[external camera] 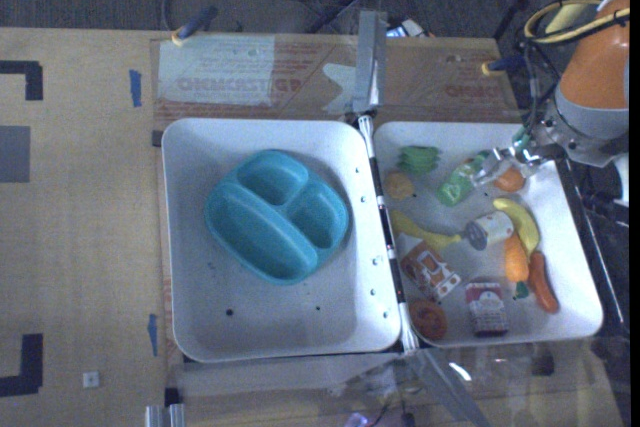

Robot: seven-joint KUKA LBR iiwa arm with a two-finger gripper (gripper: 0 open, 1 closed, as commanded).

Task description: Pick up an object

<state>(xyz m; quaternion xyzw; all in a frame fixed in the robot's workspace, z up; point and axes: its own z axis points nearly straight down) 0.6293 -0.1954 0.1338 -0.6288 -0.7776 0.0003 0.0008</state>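
Note:
The right white bin (585,310) holds several toy items. Among them are a green leafy piece (420,158), a green bottle (460,183), an orange piece (510,181), a grey can (488,230) and two yellow bananas (425,230) (522,220). Nearer the front lie an orange carrot (516,263), a red-orange pepper (543,283), a red box (487,307), an orange-and-white carton (430,270) and a brown ring (430,318). My gripper (517,156) hangs low over the bin's back right corner, just above the orange piece and beside the bottle's cap end.
A teal divided plate (278,213) lies in the left white bin (190,315). The grey arm with its orange band (595,75) comes in over the right bin's far right corner. A metal divider (368,75) and cardboard stand behind the bins.

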